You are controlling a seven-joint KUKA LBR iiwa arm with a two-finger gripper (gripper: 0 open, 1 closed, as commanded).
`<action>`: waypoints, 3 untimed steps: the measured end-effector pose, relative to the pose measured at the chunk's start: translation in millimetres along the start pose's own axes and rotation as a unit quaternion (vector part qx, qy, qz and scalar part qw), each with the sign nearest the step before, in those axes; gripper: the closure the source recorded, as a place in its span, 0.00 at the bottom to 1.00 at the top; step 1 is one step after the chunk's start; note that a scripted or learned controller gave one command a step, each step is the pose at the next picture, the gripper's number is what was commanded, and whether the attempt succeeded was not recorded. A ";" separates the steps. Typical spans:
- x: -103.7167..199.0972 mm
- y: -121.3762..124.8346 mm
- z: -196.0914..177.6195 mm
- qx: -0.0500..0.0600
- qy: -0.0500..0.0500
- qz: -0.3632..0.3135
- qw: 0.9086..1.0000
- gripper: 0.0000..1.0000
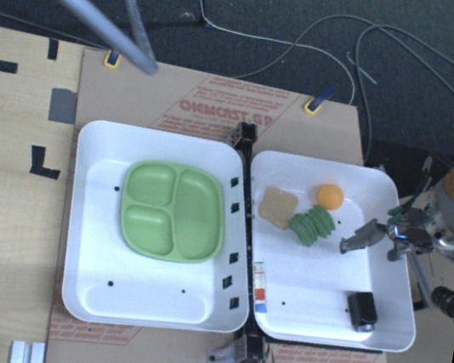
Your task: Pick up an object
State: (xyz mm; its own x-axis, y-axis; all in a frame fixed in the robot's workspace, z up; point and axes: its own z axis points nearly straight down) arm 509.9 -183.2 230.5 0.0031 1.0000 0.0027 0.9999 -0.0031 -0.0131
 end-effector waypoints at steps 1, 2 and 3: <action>0.3 2.6 -6.2 -0.006 -0.001 -0.002 1.000 0.00; 10.6 0.7 43.9 -0.003 -0.001 -0.002 1.000 0.00; 12.5 2.0 108.5 -0.003 -0.001 -0.002 1.000 0.00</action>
State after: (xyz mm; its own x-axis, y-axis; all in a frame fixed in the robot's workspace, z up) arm 510.5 -170.3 122.1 -0.0006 1.0000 0.0016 1.0000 0.0006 -0.0077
